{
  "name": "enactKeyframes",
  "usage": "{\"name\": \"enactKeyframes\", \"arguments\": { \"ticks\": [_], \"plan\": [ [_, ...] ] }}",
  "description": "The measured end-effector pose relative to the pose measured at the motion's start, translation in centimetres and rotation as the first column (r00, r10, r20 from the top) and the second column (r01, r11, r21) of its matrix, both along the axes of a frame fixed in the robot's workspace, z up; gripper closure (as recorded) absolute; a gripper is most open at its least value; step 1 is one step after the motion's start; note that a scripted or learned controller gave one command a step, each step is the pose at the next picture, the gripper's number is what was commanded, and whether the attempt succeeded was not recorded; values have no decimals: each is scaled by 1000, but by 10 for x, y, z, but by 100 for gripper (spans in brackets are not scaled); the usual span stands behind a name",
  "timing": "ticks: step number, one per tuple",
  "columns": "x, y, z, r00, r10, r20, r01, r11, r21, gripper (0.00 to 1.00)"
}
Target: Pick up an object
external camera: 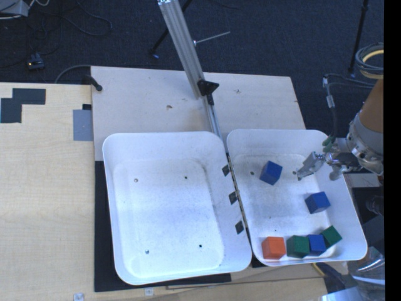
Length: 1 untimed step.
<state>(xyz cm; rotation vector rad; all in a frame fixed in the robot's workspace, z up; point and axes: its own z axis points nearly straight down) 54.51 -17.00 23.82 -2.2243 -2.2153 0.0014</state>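
Observation:
Several cubes lie in the right bin (250, 144). A blue cube (270, 172) sits near its middle and a second blue cube (317, 202) lies lower right. Along the near rim stand an orange cube (274, 248), a green cube (299, 246), a small blue cube (317, 243) and another green cube (331, 235). My gripper (315, 173) hangs over the right side of this bin, to the right of the upper blue cube and above the second one. Its fingers are open with nothing between them.
The left bin (164, 144) lies beside the right one, joined by black clips (232, 197). A slanted aluminium rail (185, 46) rises behind the bins. A light wooden bench (44, 193) extends to the left.

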Motion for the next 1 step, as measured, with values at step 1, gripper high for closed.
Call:
{"name": "enactKeyframes", "arguments": {
  "ticks": [1],
  "plan": [
    [39,31,-111,1000,7,-7,-7,1000,2,0]
  ]
}}
